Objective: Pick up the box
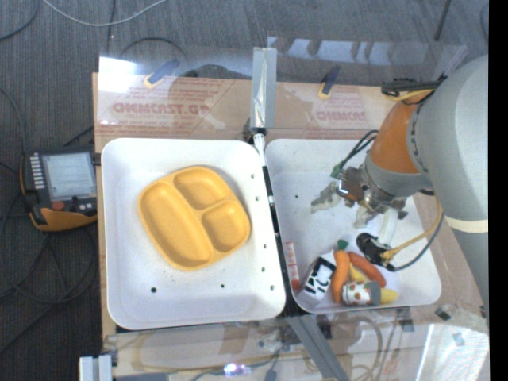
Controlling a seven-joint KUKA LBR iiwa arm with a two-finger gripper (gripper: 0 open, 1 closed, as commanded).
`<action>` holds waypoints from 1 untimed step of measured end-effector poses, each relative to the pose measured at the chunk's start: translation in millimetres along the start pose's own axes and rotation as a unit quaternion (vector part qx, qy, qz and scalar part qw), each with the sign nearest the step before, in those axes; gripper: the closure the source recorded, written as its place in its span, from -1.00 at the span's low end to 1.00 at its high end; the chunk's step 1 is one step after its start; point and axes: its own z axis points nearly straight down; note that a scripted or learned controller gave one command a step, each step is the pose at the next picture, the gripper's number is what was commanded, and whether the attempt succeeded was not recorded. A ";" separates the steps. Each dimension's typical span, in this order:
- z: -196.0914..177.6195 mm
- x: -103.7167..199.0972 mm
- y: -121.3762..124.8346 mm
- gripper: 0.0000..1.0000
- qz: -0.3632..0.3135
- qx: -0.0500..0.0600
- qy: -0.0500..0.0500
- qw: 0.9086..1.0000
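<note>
The box (pixel 319 278), small with a black-and-white pattern, lies near the front edge of the right bin (pixel 302 173), leaning against the bin's left wall. My gripper (pixel 356 215) hangs over the middle of that bin, up and to the right of the box and apart from it. Its fingers (pixel 325 202) are spread open with nothing between them. The grey arm with its orange band (pixel 394 145) comes in from the right.
Right beside the box lie an orange carrot (pixel 340 275), a red piece (pixel 368 269) and a small toy bottle (pixel 362 294). The left bin (pixel 127 292) holds a yellow divided plate (pixel 194 217). A handheld controller (pixel 59 185) sits left of the bench.
</note>
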 end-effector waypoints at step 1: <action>1.3 30.8 52.0 -1.00 0.025 -0.001 -0.002 1.000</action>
